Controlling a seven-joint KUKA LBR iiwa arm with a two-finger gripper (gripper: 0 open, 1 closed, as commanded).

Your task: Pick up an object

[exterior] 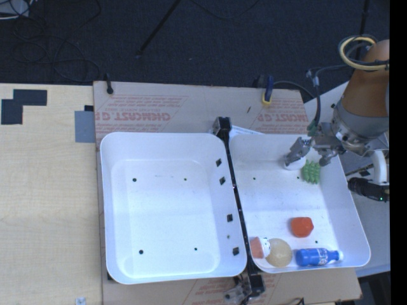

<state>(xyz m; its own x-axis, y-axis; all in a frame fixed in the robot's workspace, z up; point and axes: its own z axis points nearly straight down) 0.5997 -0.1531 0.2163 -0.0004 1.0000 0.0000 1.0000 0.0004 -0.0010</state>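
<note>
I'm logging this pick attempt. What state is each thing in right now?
Gripper: open, holding nothing, above the right bin's far end.
Green object: resting in the right bin, ungrasped.
Red object: resting on the bin floor.
Blue bottle: lying on its side.
Beige ball: resting by the near wall.

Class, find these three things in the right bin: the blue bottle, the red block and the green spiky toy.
blue bottle [316, 257], camera view, middle of its body.
red block [302, 227], camera view, centre of its top face.
green spiky toy [311, 172], camera view, middle of the cluster.
</note>
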